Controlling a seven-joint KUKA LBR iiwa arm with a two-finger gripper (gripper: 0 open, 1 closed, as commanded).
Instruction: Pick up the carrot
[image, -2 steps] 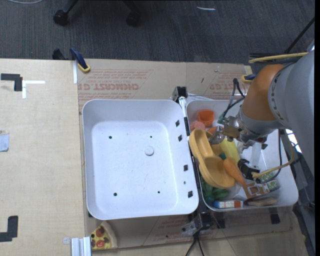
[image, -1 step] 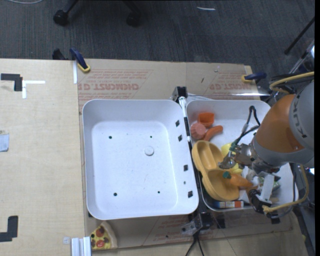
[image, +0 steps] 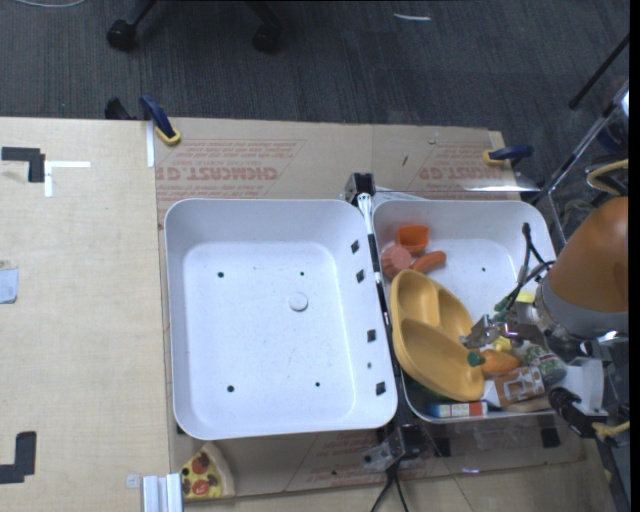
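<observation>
The carrot (image: 497, 361) lies roughly left-right, just near of the gripper (image: 492, 332); I cannot tell the fingers' state.

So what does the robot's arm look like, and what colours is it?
The arm is big and rounded, with a shiny orange band on top and smooth grey below it. At its end sits a small metal gripper, silver and dark, with thin wires beside it. A yellowish cable loops by the arm near the edge of the view, and black cables hang around it.
</observation>
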